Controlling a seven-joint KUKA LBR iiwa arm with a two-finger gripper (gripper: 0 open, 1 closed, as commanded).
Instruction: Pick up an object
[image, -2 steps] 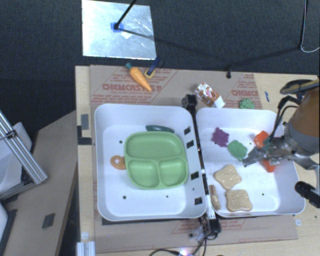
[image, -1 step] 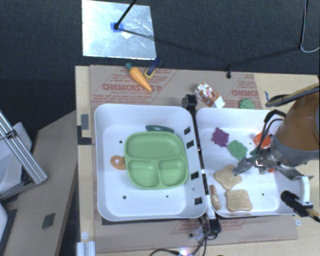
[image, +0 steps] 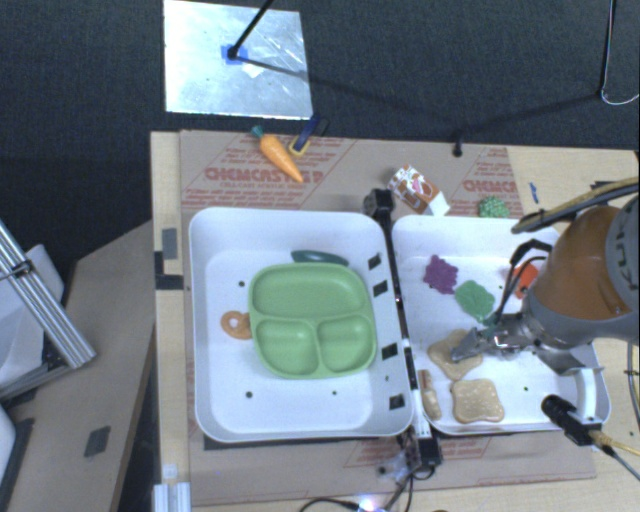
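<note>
- Pincer (image: 468, 347) sits low in the right bin (image: 590, 395), lower right of frame, fingers pointing left with a visible gap between them: open, nothing between the tips.
- Tips are down at the upper edge of a tan flat piece (image: 452, 358), touching it or just above it; can't tell which from this angle. Looks like a descent onto that piece, grasp not made yet.
- Task names no specific object, so the tan flat piece is my guess at the pick target. It lies flat on the bin floor near the bin's left wall, which leaves little to grab from above. An edge pinch may slip.
- Second tan toast-like piece (image: 477, 401) is just below it, near the bin's lower edge. Close enough to get nudged.
- Green leafy item (image: 474, 298) lies just above the pincer, purple cluster (image: 440, 272) further up and left. An orange-red item (image: 524, 272) is partly hidden by the arm (image: 585, 275).
- Arm comes in from frame right, orange band over the upper right of the bin, so part of the bin floor is hidden.
- Left bin (image: 215, 400) holds a green divided tray (image: 310, 320) in the middle, a small orange ring (image: 237, 324) just left of it, and a dark green item (image: 320, 258) at its top edge. All well apart from the pincer.
- On the bench (image: 340, 165) above the bins: carrot (image: 280, 157) upper left, small packet (image: 418, 190) near centre, green bit (image: 492, 208) to its right. Outside both bins, probably beyond the working area.
</note>
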